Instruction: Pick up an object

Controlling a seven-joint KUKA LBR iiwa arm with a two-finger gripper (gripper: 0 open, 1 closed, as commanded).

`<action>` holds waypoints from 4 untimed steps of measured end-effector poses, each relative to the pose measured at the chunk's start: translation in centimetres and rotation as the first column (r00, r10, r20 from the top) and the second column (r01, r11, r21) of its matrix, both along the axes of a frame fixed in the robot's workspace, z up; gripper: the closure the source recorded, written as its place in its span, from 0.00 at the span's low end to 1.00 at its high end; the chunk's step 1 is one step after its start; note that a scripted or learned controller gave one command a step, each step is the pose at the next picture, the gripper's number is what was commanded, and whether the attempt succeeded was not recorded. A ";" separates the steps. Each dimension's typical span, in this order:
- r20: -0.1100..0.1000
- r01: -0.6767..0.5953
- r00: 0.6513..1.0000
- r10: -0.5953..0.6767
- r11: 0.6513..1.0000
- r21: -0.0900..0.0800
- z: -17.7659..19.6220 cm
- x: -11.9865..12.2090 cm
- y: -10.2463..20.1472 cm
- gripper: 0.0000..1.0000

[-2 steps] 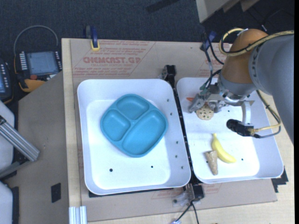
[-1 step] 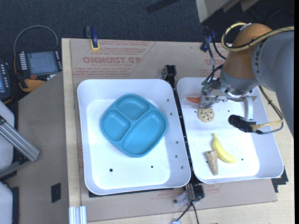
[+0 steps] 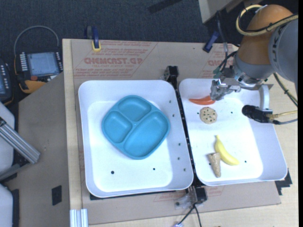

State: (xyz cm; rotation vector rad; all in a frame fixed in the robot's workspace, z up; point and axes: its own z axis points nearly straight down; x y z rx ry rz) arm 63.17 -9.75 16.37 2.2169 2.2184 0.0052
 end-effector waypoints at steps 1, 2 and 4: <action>0.001 0.000 1.000 0.000 1.000 0.000 4.0 0.1 0.0 1.00; -0.006 -0.005 1.000 0.005 1.000 0.003 3.4 0.6 5.8 1.00; -0.003 -0.005 1.000 0.005 1.000 0.003 6.3 0.5 16.5 1.00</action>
